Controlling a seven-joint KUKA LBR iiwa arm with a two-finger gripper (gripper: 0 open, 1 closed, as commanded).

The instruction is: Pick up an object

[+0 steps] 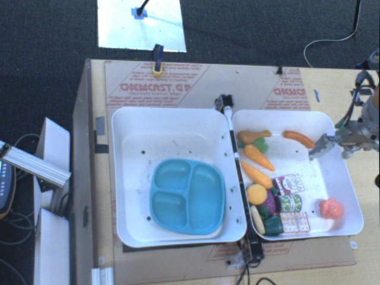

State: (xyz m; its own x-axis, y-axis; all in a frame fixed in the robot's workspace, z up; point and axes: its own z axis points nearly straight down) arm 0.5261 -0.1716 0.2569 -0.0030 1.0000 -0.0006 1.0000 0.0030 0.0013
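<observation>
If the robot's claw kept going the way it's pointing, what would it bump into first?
The gripper points left and a bit downward over the right bin. Going straight on, it would probably meet the bin's bare white floor first, below the sausage; if it stayed higher, the carrot. Depth is hard to judge.

A robotics lab: white bins [178,119] on a protective-film bench [196,79], cables [332,40] trailing (dark carpet below).

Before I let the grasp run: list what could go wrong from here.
1. The toys along the right bin's left wall lie packed together; closing on the yellow ball may catch the purple grapes too.
2. The gripper hovers beside the bin's right rim and might clip it descending.
</observation>
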